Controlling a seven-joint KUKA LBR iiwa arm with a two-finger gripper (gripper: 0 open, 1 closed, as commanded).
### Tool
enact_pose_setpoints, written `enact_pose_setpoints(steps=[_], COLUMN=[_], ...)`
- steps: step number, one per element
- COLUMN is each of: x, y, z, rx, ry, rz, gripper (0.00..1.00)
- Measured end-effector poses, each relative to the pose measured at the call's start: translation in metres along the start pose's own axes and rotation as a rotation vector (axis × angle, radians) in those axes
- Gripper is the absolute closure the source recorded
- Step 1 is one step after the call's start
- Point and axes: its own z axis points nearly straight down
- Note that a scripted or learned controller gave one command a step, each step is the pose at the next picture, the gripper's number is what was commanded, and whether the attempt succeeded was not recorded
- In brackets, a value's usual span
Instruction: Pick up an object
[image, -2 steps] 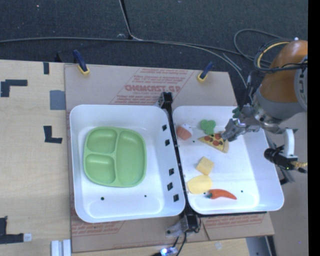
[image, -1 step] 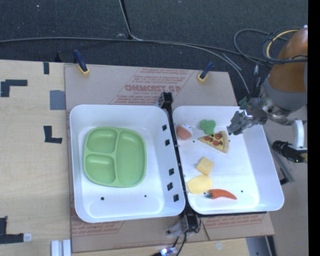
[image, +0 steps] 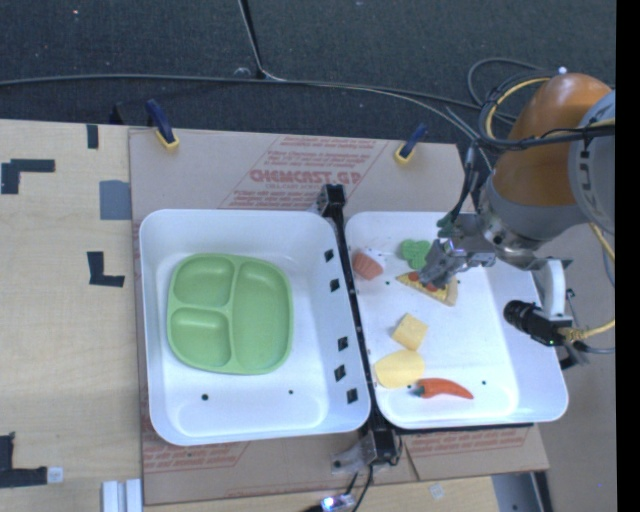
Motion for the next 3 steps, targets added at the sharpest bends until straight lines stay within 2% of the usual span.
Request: enact_pose_setpoints(steps=[1,3], x=[0.053,0.145], y=[-0.001,-0.027], z=[0.009,0.028], rx=[-0.002,0.0], ry=[0.0,0.0], rz=[-0.001,-0.001], gripper=[1.0,1.0])
